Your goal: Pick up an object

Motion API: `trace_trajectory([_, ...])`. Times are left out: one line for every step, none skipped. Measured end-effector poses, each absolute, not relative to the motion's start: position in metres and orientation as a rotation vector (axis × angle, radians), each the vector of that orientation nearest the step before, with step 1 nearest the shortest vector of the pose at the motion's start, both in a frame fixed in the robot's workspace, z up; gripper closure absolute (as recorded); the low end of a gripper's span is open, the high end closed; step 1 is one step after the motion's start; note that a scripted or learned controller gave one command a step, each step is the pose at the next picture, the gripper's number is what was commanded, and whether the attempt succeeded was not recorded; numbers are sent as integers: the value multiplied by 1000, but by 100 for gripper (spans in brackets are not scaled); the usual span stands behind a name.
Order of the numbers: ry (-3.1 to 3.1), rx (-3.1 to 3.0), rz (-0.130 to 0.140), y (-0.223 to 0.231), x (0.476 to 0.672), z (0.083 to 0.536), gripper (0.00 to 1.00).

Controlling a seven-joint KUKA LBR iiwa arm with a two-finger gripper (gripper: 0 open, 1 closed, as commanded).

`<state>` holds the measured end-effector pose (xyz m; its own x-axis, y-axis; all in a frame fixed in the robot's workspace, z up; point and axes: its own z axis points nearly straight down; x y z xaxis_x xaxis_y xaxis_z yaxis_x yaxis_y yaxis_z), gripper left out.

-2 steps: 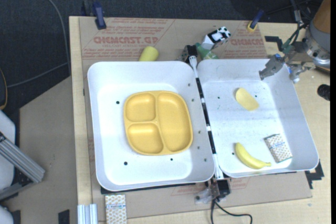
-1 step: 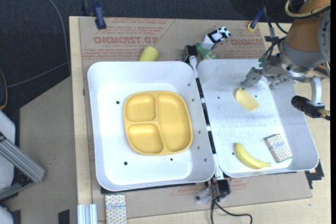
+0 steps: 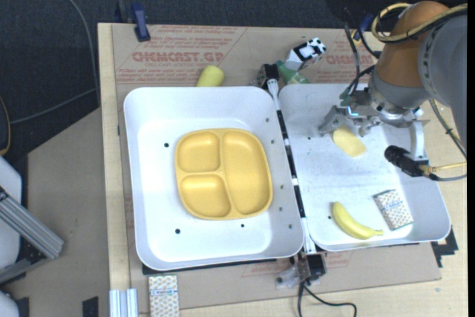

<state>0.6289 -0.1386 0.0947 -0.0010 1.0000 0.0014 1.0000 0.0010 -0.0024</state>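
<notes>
Gripper (image 3: 349, 124) low in right bin (image 3: 423, 223), fingers (image 3: 331, 122) spread, pale yellow lump (image 3: 349, 142) just beneath, touching unclear.

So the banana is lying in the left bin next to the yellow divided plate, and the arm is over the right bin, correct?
Not quite. The camera view shows the banana in the right bin, near its front edge. The yellow divided plate sits in the left bin, and the arm is over the right bin, as you said.
</notes>
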Motion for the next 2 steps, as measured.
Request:
trace_trajectory([-2219, -2220, 2, -148, 621, 85, 0])
trace_trajectory([-2221, -2221, 1, -148, 621, 95, 100])
